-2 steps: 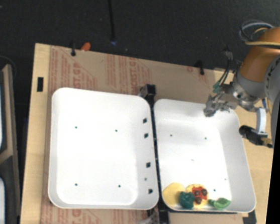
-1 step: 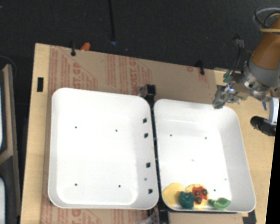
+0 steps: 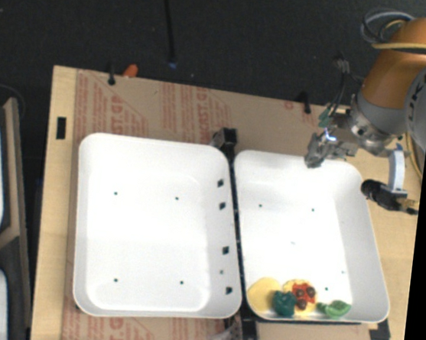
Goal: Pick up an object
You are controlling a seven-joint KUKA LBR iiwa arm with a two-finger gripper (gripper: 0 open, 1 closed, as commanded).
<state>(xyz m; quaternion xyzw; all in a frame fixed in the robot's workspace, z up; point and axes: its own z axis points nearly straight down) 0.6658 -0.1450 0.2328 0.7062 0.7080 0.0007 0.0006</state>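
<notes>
A small heap of toys [image 3: 299, 297], yellow, teal, red and green, lies along the near edge of the right bin [image 3: 358, 245], its long axis left to right. The claw [image 3: 316, 156] hangs over that bin's far rim, well apart; I cannot tell how it is set.

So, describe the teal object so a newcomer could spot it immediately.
Find the right-hand bin of the two white ones and look along its near edge, where small items cluster. The teal object lies on the yellow piece, left of the red item; it alone is dark blue-green.

Yellow, teal, red and green objects [image 3: 299, 298] clustered at right bin's [image 3: 361, 222] near edge.
</notes>
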